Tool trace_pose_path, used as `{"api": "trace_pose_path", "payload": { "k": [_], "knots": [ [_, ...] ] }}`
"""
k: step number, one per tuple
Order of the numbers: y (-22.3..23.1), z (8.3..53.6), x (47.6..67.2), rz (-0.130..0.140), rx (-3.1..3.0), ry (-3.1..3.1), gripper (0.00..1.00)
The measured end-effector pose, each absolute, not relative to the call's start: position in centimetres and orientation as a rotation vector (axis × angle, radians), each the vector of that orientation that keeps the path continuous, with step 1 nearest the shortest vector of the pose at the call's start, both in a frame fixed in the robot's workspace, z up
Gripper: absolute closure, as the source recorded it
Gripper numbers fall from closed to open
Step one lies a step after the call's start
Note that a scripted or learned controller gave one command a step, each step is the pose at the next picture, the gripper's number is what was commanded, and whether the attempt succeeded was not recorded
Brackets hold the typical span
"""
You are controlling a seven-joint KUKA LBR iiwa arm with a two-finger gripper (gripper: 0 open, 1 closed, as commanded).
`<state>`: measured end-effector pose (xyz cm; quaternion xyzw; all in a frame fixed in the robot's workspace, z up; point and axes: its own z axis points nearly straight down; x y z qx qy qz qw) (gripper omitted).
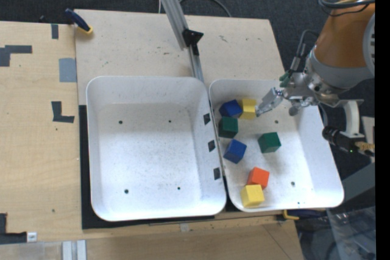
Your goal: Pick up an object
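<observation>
The camera view looks down on two white bins side by side. The right bin (pixel 311 149) is the landmark here. All the blocks lie inside it.

The gripper (pixel 266 105) reaches in over the top right part of the right bin. It points down and to the left, toward the top left corner of that bin. I cannot tell if it is spread or pressed together, because it looks too small and blurry. No block can be seen in its grip.

Just beside the tip of the gripper, a little to its left, lies a yellow block (pixel 248 108). This is the block nearest to it. I cannot tell if they touch. A blue block (pixel 230 109) touches the yellow block on its left side, near the bin's top left corner. A dark green block (pixel 228 126) sits right below that blue one, by the bin's left wall.

Lower down the left side of the right bin is a second blue block (pixel 235 150). A second green block (pixel 269 142) lies near the middle of the bin, below the gripper and apart from it. Near the bottom of the bin an orange block (pixel 259 176) sits just above another yellow block (pixel 252 195). These two are far from the gripper.

The left bin (pixel 146 149) stands against the right bin's left wall.
</observation>
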<state>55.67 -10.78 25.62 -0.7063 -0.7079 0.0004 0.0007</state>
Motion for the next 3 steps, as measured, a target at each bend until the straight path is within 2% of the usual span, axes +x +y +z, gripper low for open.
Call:
{"api": "trace_pose_path", "payload": {
  "k": [1,2,3],
  "knots": [
    [-10.8,25.6,55.7,0.001,-2.219,-2.223,0.00],
    [-10.9,21.1,56.1,0.007,-2.217,-2.220,0.00],
    [-10.7,14.7,55.5,0.009,-2.216,-2.218,0.00]
  ]
}}
